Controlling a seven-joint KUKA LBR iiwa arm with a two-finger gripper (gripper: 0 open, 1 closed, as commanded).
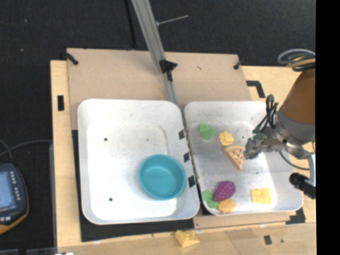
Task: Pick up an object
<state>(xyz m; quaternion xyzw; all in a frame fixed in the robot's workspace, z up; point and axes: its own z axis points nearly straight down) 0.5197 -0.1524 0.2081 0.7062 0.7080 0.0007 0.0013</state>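
One triangular cheese wedge (235,156); gripper (249,149)

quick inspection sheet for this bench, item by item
surface: tan bench bearing two white bins side by side, left bin and right bin
job's things: right bin holds a pizza-slice toy, yellow cheese block, purple grapes, green piece, small yellow piece
clutter: teal bowl in left bin; yellow wedge on the bench outside the bins
grippers: gripper low beside the pizza-slice toy; hold cannot be told
cables: black cable at the wrist
surroundings: slanted metal pole; handheld pendant at left
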